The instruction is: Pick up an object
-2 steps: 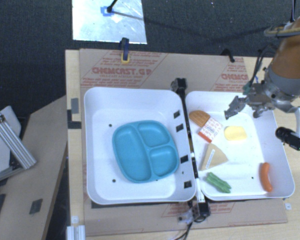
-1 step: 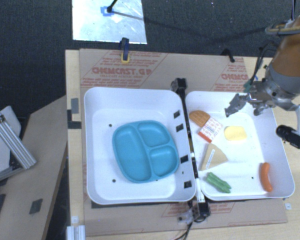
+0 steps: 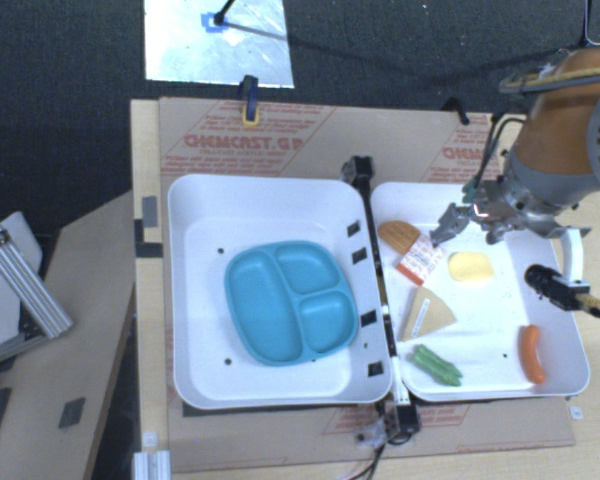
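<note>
the gripper (image 3: 448,230), finger state indeterminate, hovers over the right bin's (image 3: 570,368) rear-left area, just above the red-and-white packet (image 3: 419,262).

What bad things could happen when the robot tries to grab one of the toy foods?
1. The gripper hangs near the red-and-white packet, the brown bread piece and the yellow round piece. These sit close together, so it might bump one while reaching for another.
2. The cheese wedge and the packet look flat, so the gripper may slide off them and come up with nothing.
3. The orange sausage lies near the right bin's wall, which could get in the way.
</note>
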